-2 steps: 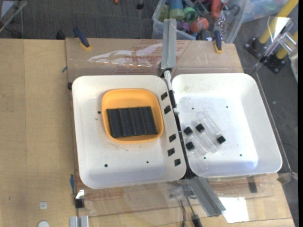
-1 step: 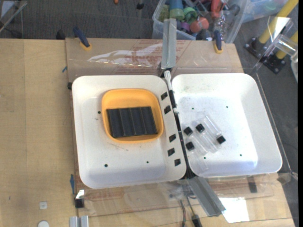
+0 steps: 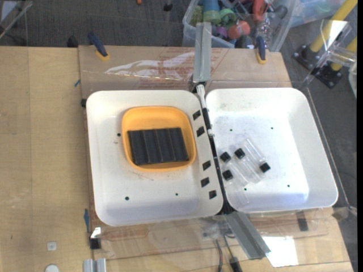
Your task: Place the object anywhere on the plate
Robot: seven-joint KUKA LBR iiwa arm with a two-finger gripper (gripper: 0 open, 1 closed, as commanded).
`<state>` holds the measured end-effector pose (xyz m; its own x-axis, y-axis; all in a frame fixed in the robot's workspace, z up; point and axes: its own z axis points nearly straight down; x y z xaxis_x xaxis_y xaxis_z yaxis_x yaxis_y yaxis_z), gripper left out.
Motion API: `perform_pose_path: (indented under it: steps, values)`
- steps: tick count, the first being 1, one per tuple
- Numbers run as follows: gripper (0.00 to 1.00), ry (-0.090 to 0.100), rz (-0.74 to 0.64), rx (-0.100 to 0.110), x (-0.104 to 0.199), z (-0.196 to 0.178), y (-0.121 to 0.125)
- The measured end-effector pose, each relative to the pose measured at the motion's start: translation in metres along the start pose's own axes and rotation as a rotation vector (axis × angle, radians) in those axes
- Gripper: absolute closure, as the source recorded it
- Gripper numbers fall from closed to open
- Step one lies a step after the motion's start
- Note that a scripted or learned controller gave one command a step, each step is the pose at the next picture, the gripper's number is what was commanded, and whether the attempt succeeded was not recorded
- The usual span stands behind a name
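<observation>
- Black rectangular block (image 3: 157, 146), its top ribbed into parallel lengthwise bars, lies flat on the orange plate (image 3: 156, 114).
- One block and one plate, both in the left bin (image 3: 108, 180).
- Two white bins side by side; the right bin (image 3: 283, 112) holds one clear plastic piece (image 3: 250, 158) with four small black bits on or around it.

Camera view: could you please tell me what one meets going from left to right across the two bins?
Left bin → orange plate carrying a dark ribbed block → divider between the bins → clear object with black parts → right bin.
</observation>
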<state>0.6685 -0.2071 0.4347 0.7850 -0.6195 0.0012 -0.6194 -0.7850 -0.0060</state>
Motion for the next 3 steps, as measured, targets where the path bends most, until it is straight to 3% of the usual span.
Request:
perform_pose_path:
  steps: [1,2,3]
  values:
    - [1.0,-0.002,-0.252,0.0,0.0069,0.0007,0.0089]
    - [1.0,-0.002,-0.314,0.0,0.0071,0.0009,0.0091]
    - [1.0,-0.003,-0.46,0.0,0.0071,0.001,0.0093]
